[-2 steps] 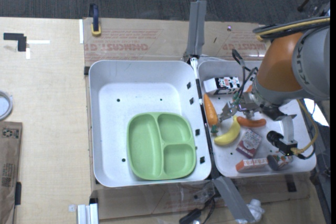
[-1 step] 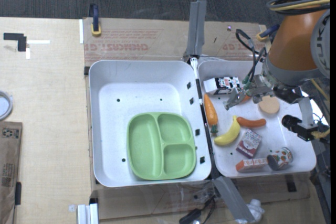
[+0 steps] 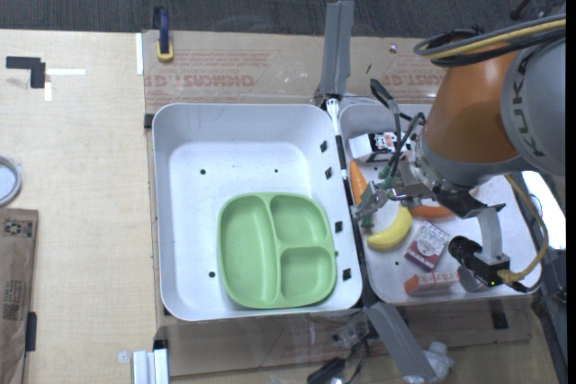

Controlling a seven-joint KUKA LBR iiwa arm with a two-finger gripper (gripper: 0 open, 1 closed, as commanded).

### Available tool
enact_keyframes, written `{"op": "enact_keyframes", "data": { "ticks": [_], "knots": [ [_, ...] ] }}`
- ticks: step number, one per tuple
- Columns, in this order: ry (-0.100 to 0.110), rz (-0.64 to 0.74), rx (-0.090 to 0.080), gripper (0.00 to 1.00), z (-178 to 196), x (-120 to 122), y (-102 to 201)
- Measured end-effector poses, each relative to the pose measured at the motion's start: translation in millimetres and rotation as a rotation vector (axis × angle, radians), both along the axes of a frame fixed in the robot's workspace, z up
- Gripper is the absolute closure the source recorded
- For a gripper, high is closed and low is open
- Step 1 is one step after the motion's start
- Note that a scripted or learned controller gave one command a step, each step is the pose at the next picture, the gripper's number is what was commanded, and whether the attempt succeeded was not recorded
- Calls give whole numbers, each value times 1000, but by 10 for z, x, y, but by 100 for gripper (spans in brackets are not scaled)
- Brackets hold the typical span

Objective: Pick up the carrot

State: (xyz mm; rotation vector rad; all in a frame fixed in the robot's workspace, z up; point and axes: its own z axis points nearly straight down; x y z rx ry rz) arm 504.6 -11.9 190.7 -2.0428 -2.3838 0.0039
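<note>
The carrot (image 3: 357, 181) is a slim orange piece lying lengthwise against the left wall of the right bin (image 3: 392, 292). My gripper (image 3: 373, 200) hangs low over that bin, just right of the carrot and slightly nearer the front, right above the banana's tip. The grey arm with its orange band (image 3: 468, 112) covers the bin's back right part. Nothing visibly sits in the gripper; the carrot rests on the bin floor.
A yellow banana (image 3: 391, 230) lies right below the gripper. A second orange item (image 3: 434, 213) pokes out under the wrist. A red-white packet (image 3: 427, 245) and a red tube (image 3: 434, 283) lie near the front. The left bin (image 3: 180, 193) holds a green divided plate (image 3: 277, 248).
</note>
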Motion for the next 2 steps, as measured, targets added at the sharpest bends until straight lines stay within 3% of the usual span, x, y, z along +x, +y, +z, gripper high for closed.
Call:
{"op": "enact_keyframes", "data": {
  "ticks": [1,2],
  "knots": [
    [0,-147,0,0,-185,-109,-1116],
    [-3,-147,-1,0,-986,346,-821]
  ]
}}
